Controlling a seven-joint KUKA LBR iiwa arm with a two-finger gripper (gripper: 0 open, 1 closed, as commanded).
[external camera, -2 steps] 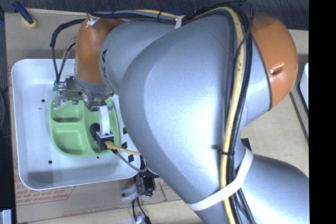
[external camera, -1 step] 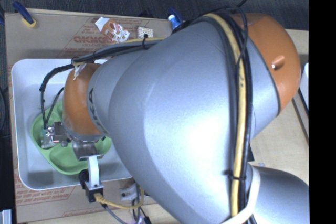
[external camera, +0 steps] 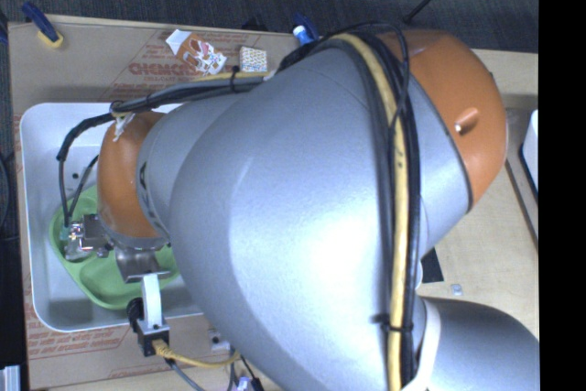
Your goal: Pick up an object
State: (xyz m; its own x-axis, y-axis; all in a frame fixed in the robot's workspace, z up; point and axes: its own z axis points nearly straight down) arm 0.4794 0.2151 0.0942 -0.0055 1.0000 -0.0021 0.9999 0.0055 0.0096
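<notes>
The grey arm with its orange band reaches down into the left white bin. A light green object lies in the bin's lower left part, partly under the wrist. The gripper's metal body sits right over the green object's left side. The arm hides the fingertips. The big grey and orange arm link covers most of the bin.
A brown cardboard sheet lies under the bin, held by blue clips at its top edge. Small stickers sit on the cardboard above the bin. A second white bin's edge shows at the far right.
</notes>
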